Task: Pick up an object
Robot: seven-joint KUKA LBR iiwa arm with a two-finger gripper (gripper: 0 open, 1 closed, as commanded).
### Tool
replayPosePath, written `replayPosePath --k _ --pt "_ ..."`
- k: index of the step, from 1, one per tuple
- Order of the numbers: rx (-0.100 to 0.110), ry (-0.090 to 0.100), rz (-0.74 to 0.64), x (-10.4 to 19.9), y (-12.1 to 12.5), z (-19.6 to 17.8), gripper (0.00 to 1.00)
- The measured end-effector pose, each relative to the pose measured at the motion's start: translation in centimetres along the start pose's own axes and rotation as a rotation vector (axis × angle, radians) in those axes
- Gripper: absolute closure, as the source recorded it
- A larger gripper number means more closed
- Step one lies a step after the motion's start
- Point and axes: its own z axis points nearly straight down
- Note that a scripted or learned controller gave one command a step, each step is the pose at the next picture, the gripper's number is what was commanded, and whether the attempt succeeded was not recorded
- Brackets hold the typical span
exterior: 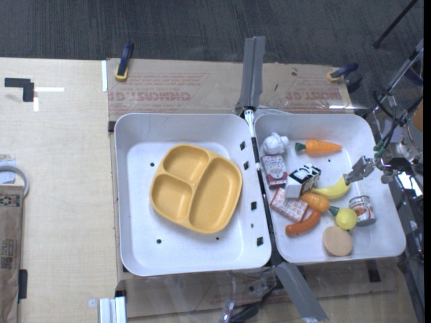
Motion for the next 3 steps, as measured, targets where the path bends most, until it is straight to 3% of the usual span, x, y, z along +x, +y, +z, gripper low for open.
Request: replayPosePath --k 1,2,3 --pt "-0.003 0.005 -0.088 -0.74 -2.7 10.06 0.0" --pt "-0.003 0.002 -0.085 -0.85 -2.68 9.17 1.0" --pt "-0.003 0.003 -0.086 -0.83 -2.69 9.17 0.0"
